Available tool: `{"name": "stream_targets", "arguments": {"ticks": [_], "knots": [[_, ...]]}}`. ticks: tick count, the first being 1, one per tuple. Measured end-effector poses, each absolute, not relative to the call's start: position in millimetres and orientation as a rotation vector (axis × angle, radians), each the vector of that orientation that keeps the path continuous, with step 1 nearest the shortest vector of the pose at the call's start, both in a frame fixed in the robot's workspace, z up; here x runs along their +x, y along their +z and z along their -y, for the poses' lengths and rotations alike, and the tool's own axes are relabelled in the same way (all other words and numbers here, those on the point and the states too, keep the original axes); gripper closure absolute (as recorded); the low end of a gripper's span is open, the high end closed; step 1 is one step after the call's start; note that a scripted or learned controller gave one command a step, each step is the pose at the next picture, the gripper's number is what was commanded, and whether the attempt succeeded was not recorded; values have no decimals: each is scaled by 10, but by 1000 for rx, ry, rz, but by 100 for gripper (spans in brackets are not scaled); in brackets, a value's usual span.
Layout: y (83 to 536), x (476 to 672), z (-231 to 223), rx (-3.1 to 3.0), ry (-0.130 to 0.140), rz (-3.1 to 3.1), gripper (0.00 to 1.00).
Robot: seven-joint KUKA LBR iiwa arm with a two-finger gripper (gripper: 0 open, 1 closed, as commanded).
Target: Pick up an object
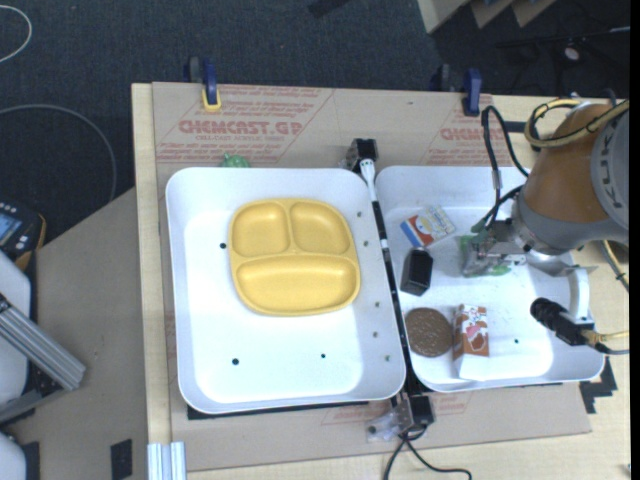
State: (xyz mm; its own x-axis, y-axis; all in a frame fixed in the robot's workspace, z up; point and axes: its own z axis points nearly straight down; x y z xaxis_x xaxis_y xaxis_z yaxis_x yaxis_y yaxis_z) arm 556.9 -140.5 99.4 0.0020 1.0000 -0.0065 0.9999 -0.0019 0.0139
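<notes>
The hand (487,255) is lowered into the right bin (520,363); its grip cannot be told. A yellow tray (294,256) is seen in the left bin (200,298).

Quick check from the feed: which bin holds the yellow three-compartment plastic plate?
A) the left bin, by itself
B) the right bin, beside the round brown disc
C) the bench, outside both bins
A: the yellow three-compartment plastic plate lies alone in the left white bin, while the round brown disc sits in the right white bin.
</notes>
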Motion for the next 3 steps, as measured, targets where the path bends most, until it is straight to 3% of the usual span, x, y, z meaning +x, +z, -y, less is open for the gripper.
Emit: {"name": "stream_targets", "arguments": {"ticks": [1,2,3], "knots": [[875,6704,989,2207,12,-2223,100],[1925,6247,-48,2206,17,-2232,100],[1845,5857,-909,2216,0,-2238,100]]}}
